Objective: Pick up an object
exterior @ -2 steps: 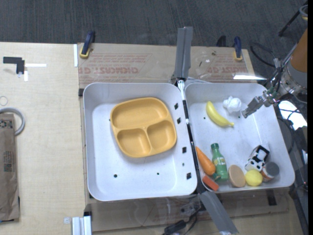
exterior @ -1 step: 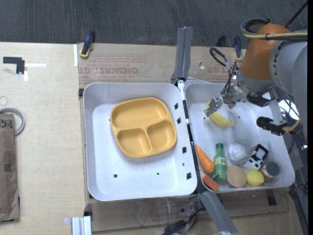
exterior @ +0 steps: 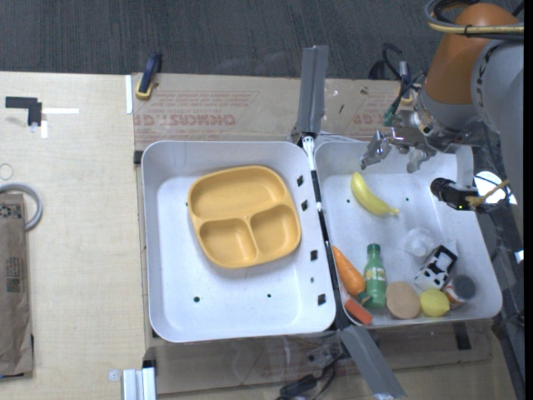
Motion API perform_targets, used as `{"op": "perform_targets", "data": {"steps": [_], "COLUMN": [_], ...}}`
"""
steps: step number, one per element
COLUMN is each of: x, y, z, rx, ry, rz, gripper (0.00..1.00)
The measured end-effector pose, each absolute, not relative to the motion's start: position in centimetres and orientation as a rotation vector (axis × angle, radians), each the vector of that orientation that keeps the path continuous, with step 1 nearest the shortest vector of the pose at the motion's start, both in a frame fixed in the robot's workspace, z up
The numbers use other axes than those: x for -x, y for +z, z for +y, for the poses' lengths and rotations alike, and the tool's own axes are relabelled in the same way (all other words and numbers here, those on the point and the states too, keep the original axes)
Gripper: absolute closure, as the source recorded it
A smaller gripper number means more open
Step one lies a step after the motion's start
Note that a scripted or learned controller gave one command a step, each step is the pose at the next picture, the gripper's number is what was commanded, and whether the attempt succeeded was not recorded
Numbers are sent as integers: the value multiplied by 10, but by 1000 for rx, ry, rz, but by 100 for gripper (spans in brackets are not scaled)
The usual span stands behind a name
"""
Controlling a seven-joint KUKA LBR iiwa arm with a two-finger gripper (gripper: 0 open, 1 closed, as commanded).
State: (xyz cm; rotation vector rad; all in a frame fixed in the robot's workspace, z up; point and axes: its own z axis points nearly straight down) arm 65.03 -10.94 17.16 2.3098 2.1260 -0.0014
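Red lettering on cardboard [exterior: 225, 111] behind the bins — unreadable; jaws [exterior: 396, 150] spread, empty, above the banana [exterior: 372, 197].

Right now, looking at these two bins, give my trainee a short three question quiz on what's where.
1. True or false: the yellow three-compartment plastic tray lies in the left white bin.
2. Which thing lies nearest the gripper: A the curved yellow banana, B the orange carrot, C the round yellow lemon?
3. Fill in: the green bottle lies in the ___ bin.

Key: 1 true; 2 A; 3 right.
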Motion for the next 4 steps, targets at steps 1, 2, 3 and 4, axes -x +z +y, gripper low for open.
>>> {"op": "perform_targets", "data": {"steps": [1, 2, 3, 4], "x": [-638, -659, -659, -643], "y": [91, 193, 93, 92], "z": [-122, -64, -117, -96], "rx": [-2100, -2005, -2091, -2013], "ry": [-3, 0, -1, -2], "rz": [2337, 2417, 2341, 2412], "gripper": [0, 0, 0, 0]}}
